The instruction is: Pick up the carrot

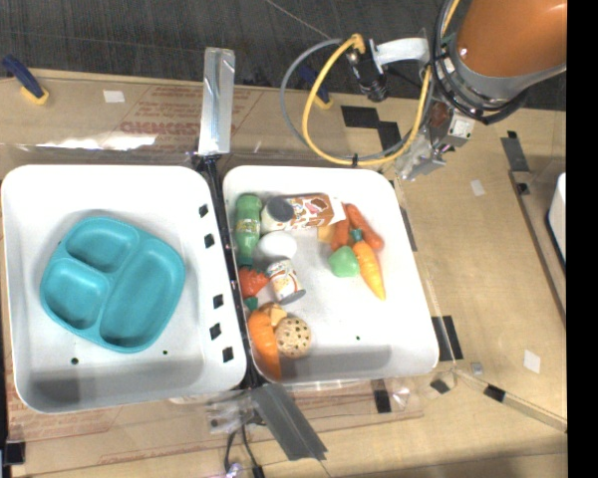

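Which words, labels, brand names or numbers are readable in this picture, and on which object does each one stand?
No text can be read.
Cardboard sheet behind the bins: faint reddish print, too blurred to read.
Small carton in the right bin: printed picture, lettering too small.
Small jar: label blurred.

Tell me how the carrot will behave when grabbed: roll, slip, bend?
The carrot looks like smooth moulded plastic, so probably stiff, light and a little slippery. Its tapered round body may roll or squirt from a pinch. The green pear touching its side could get nudged.

A robot lab — taped cardboard bench (478,267), loose cables (324,98).
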`<act>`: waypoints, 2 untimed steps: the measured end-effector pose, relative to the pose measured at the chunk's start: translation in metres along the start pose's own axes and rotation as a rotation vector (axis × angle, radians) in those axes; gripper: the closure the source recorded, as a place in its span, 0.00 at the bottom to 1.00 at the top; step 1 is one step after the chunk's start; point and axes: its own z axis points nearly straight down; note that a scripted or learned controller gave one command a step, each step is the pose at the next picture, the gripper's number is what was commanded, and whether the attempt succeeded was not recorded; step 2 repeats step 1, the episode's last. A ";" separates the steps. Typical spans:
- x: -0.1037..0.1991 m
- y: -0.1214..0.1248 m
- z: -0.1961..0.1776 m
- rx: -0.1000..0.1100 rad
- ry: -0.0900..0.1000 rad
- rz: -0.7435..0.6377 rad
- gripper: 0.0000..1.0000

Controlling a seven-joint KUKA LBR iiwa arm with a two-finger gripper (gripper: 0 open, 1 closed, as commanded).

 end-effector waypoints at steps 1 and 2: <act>0.001 -0.001 -0.038 -0.001 0.009 -0.001 1.00; 0.001 -0.001 -0.038 -0.001 0.009 -0.001 1.00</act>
